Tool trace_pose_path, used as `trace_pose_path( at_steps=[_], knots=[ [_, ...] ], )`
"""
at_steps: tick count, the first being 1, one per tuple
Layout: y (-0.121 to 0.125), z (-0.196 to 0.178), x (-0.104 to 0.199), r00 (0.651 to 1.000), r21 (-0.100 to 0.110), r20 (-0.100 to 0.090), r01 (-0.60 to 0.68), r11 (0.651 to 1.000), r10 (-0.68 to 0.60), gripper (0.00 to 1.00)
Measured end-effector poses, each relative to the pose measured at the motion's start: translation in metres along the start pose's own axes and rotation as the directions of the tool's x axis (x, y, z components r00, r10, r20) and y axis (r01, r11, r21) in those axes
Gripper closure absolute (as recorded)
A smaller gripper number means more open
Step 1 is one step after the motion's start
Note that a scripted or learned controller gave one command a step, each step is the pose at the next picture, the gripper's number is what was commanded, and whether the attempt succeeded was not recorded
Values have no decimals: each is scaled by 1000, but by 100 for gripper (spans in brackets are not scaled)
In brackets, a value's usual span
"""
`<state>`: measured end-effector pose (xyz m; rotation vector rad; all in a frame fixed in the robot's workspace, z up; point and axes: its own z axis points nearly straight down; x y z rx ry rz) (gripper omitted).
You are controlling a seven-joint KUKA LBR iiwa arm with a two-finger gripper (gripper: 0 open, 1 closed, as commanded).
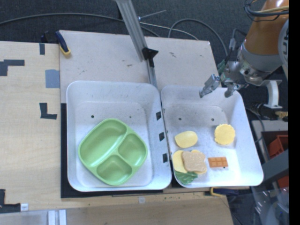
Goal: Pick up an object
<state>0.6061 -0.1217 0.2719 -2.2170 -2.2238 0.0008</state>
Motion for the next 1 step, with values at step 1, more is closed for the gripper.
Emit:
trace_pose_path(
  at_steps=[1],
  knots=[
    [0, 0, 0, 1000, 0, 0, 0, 1000, 0, 0]
  ],
)
